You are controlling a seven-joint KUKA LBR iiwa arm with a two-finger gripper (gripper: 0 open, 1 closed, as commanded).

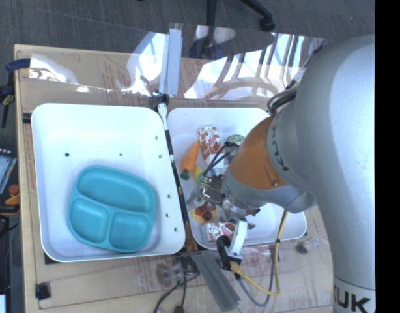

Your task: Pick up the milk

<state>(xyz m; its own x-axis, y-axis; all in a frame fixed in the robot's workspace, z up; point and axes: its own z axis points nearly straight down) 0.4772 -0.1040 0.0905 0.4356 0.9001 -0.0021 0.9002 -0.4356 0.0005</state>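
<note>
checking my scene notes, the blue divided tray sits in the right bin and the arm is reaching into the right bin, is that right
Not quite. The camera view shows the blue divided tray in the left bin, not the right one. The rest stands: the arm is reaching into the right bin.

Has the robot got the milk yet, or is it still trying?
Not yet, as far as the view shows. Done: the arm has reached over the right bin, low above the small items. In hand: nothing shows between its fingers; the wrist hides much of the pile. A small carton, possibly the milk, lies in that bin. Left: gripping and lifting it. The blue tray sits in the left bin.
</note>
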